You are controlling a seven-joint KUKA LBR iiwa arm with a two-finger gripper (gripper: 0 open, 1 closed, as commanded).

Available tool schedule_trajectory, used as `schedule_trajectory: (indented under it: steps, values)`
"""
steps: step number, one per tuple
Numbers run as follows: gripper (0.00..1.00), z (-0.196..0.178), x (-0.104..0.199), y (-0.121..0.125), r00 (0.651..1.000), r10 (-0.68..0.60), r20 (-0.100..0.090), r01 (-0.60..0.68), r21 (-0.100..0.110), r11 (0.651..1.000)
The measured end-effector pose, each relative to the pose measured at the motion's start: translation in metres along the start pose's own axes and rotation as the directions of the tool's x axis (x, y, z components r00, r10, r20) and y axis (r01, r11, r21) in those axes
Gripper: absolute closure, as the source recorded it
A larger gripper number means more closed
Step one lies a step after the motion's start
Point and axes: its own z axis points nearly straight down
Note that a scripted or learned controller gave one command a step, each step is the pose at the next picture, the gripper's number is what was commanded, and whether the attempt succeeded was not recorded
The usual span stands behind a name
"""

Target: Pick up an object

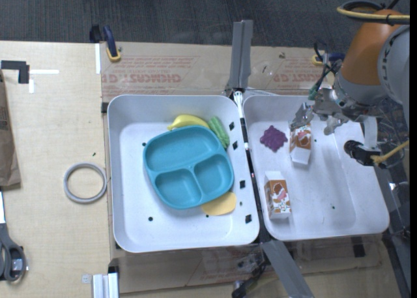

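Note:
My gripper [315, 122] hangs over the back of the right bin [339, 218], fingers spread open with nothing between them. Just below its left finger [301, 119] stands a small white and red carton [300, 145], close to it or touching. A purple bunch of grapes [273, 137] lies to the left of that carton. A second white and red carton [277, 199] lies nearer the front of the same bin. The grey arm with its orange band [365, 55] comes in from the upper right.
The left bin [124, 179] holds a blue divided plate [189, 167], a yellow banana [189, 121], a green item [220, 132] and a yellow piece [221, 206] under the plate. A grey ring [85, 182] lies on the bench at left. Cables [374, 153] hang by the right bin's wall.

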Motion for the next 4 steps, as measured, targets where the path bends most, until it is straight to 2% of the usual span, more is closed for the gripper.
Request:
schedule_trajectory:
  steps: [1,2,3,4]
  values:
    - [0.00,0.044,-0.027,0.033,0.990,0.141,0.000,-0.141,-0.008,0.990]
    - [1.00,0.034,-0.026,0.034,0.991,0.137,0.000,-0.137,-0.010,0.990]
    - [1.00,0.025,-0.026,0.034,0.991,0.134,0.002,-0.134,-0.010,0.991]
    - [0.00,0.025,-0.026,0.034,0.991,0.134,0.002,-0.134,-0.010,0.991]
